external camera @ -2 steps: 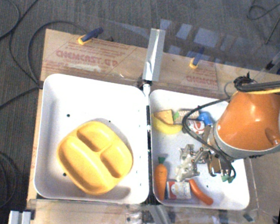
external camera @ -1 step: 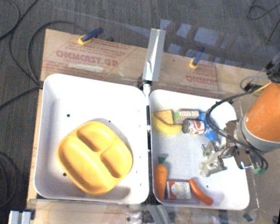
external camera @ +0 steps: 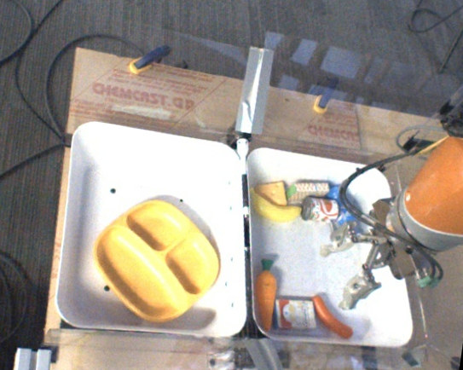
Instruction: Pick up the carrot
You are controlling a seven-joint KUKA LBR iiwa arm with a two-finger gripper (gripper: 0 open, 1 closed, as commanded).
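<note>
While the metal two-finger gripper (external camera: 354,274), fingers spread and holding nothing, hovers in approach, the orange tapered green-topped carrot (external camera: 265,290) lies well to its left, so next it must travel there and descend.

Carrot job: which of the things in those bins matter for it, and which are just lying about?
Job: carrot; tool.

Lying about: yellow divided plate; banana; soda can; sausage; small packet.

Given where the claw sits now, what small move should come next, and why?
Probably shift the claw toward the left side of the right bin, over the carrot. It hangs apart from the carrot, which lies near the bin's left wall, beside a small packet.
</note>
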